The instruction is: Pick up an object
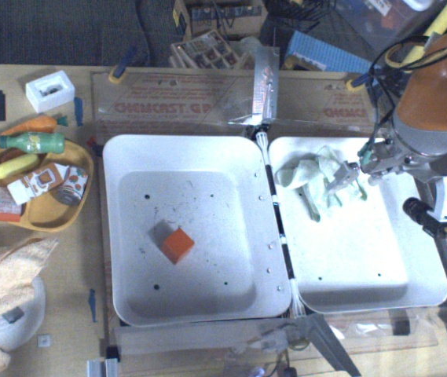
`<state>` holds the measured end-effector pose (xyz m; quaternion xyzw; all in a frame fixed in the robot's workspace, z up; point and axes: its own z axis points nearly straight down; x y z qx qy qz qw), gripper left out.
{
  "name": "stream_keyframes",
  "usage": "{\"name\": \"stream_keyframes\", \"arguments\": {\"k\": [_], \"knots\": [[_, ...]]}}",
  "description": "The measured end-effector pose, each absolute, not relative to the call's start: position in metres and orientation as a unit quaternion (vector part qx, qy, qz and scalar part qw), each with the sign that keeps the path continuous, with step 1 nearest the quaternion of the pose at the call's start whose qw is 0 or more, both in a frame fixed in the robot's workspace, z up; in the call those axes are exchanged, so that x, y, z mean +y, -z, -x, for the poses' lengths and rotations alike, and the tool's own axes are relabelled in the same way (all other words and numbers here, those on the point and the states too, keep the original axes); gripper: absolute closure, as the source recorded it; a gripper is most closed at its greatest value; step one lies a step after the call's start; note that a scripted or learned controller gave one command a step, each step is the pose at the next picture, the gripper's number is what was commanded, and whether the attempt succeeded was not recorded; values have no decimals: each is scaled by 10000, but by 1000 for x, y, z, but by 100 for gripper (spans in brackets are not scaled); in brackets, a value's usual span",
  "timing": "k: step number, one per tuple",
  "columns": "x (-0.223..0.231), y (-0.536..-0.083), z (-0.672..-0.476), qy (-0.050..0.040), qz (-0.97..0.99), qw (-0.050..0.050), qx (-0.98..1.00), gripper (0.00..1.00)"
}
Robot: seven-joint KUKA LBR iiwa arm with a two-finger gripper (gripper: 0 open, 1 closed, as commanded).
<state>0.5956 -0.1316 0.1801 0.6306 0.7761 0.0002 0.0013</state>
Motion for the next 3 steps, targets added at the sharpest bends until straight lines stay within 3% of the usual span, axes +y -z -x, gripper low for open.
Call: {"name": "stream_keyframes", "arguments": {"k": [1, 2, 3], "knots": [[-198, -92, -635, -31, -6104, 84, 7920, 0], [-198, -104, -637, -43, -6101, 112, 7923, 100], [-127, -194, -610, -5, -5938, 16, 8046, 100]]}}
